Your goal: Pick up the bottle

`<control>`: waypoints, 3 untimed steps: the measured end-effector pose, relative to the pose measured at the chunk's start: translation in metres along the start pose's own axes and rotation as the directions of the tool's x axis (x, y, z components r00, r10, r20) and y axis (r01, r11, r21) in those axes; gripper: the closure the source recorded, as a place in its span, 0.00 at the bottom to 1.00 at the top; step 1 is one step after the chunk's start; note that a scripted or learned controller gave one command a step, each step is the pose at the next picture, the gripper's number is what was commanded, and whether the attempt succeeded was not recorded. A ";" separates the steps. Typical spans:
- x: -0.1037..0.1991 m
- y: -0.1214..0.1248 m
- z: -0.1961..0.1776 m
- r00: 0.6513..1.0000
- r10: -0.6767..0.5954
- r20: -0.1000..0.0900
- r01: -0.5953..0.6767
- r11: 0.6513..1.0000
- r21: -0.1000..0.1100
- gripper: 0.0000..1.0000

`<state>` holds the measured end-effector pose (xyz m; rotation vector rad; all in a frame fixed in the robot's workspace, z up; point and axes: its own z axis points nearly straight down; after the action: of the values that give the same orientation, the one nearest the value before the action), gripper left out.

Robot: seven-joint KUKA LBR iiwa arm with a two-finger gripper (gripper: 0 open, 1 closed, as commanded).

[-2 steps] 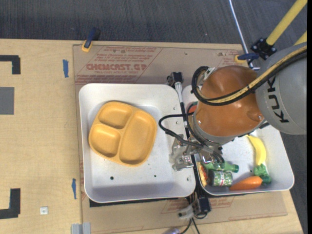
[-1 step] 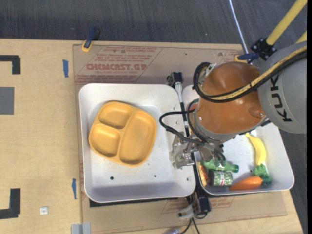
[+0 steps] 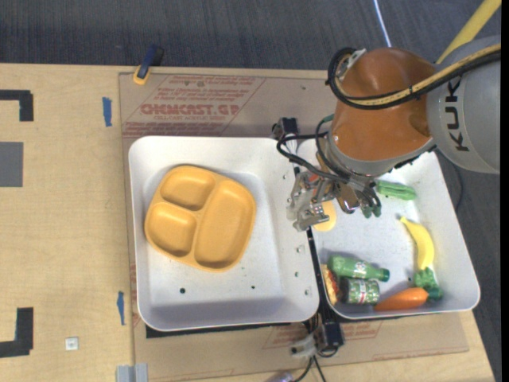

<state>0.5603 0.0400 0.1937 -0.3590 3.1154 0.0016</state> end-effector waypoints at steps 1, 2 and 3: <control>0.005 0.070 0.089 0.965 -0.260 -0.002 0.260 0.965 -0.001 1.00; 0.046 0.034 0.008 0.870 -0.492 0.000 0.492 0.870 -0.001 1.00; 0.046 0.035 0.008 0.870 -0.493 0.000 0.493 0.870 -0.002 0.00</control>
<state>0.5081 0.0632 0.1851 -1.1410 2.9214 0.0016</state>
